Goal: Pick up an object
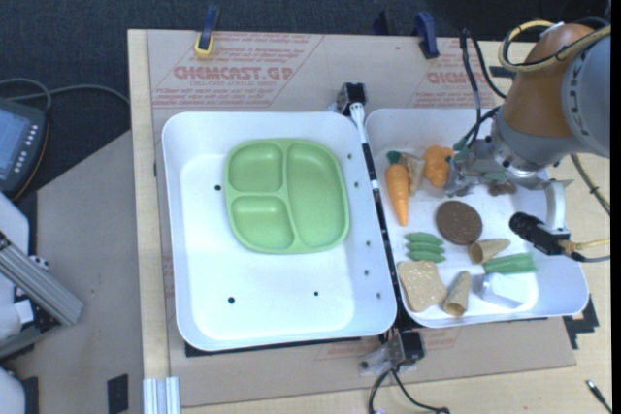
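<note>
The right bin (572, 296) holds several toy foods. An orange carrot (398, 192) lies near its left wall, and a small orange piece (437, 165) sits just behind it. A brown round patty (458, 221) rests mid-bin, with a green pea pod (424, 245), a bread slice (421, 285) and a cone (456, 293) in front of it. A green stick (508, 264) and a tan wedge (487, 250) lie to the right. My gripper (473, 175) hangs low over the bin's back half, right of the orange piece and just behind the patty.
The left bin (194, 296) carries a green divided plate (287, 195). A white and blue piece (505, 290) lies at the right bin's front right. The grey arm with its orange band (539, 97) reaches in over the right bin's back corner.
</note>
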Robot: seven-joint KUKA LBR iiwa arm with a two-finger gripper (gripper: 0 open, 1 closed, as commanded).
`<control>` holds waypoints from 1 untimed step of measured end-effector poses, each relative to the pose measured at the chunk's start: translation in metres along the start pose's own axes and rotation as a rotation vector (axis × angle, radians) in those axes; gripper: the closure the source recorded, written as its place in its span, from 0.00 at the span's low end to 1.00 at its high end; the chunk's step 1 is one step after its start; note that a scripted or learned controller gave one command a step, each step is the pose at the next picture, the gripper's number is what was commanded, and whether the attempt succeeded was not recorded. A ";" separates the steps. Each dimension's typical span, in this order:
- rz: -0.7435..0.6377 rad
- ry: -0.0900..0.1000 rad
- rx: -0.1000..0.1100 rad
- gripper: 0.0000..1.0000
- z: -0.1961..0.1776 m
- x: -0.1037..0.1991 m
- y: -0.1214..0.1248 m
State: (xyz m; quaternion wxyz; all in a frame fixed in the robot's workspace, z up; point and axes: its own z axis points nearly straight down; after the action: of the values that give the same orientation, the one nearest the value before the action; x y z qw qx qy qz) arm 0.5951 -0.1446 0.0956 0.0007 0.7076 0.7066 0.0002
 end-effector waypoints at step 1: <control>-0.001 -0.002 -0.005 1.00 -0.049 -0.009 0.001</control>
State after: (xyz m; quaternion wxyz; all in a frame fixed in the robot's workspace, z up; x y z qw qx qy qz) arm 0.5959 -0.1539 0.1443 0.0032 0.7073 0.7069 0.0012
